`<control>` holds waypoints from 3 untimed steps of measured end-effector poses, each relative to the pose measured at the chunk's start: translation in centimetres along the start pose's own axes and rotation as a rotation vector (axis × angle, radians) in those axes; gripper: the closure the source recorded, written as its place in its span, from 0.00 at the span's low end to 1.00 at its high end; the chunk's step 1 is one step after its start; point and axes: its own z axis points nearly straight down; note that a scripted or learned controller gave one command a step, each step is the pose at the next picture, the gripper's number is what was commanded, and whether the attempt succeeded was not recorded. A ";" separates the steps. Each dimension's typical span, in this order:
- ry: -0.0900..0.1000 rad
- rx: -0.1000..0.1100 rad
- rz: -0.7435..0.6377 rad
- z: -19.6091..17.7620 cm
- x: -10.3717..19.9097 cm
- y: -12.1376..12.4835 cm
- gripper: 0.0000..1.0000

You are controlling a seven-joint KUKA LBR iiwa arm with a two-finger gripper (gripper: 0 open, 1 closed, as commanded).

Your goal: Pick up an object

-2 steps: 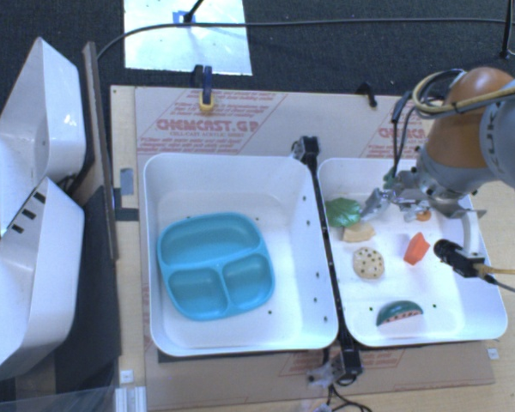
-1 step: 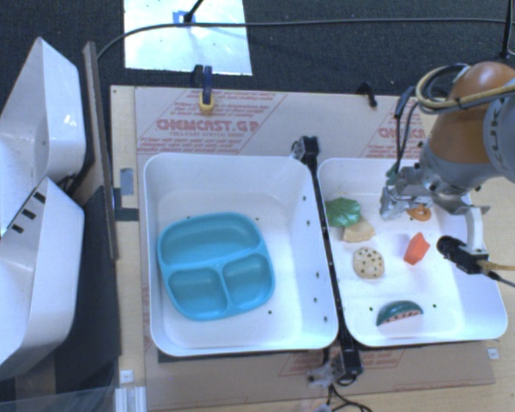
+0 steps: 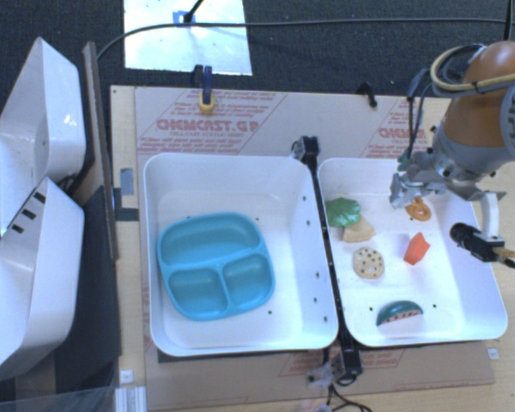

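I hang over the far part of the right bin (image 3: 496, 316), my gripper (image 3: 409, 194) low above its floor. Whether my jaws are parted or closed I cannot tell from this slanted look down. Just beside my tip, on the near side, lies a small pretzel (image 3: 419, 210), so close that I cannot say if I touch it. Nearer still from my jaws sits an orange wedge (image 3: 416, 248). Off toward the left bin (image 3: 154, 230) from me lie a green leaf piece (image 3: 343, 210) with a tan chunk (image 3: 360, 230) touching it, then a spotted cookie (image 3: 368, 263). A watermelon slice (image 3: 399, 312) rests well apart, by the near wall. A blue divided plate (image 3: 215, 264) sits in the left bin.
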 end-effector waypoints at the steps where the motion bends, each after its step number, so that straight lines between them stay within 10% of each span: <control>1: 0.000 -0.002 0.000 -5.9 -0.7 0.5 1.00; 3: 0.001 0.003 -0.004 -9.6 4.6 0.8 1.00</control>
